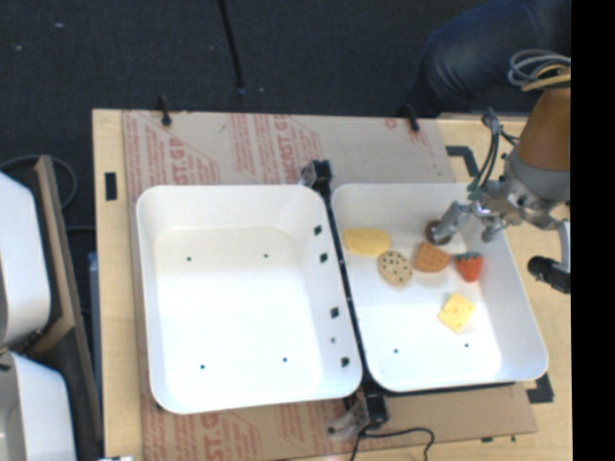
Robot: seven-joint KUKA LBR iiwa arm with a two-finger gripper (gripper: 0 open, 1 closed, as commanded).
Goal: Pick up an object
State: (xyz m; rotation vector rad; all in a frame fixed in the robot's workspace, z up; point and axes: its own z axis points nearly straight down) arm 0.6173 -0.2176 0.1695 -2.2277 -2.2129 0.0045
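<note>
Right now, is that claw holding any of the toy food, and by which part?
Nothing is held. The gripper hovers just above the orange piece, nothing between its fingers.

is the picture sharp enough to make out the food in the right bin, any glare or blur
Camera view: soft overall, yet the cookie, cheese wedge and strawberry read clearly; the white bins look bright and nearly washed out; the gripper is slightly blurred; the floor behind is dark.

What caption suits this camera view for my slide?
Gripper hovers over right bin above cookie, strawberry and cheese.
</note>
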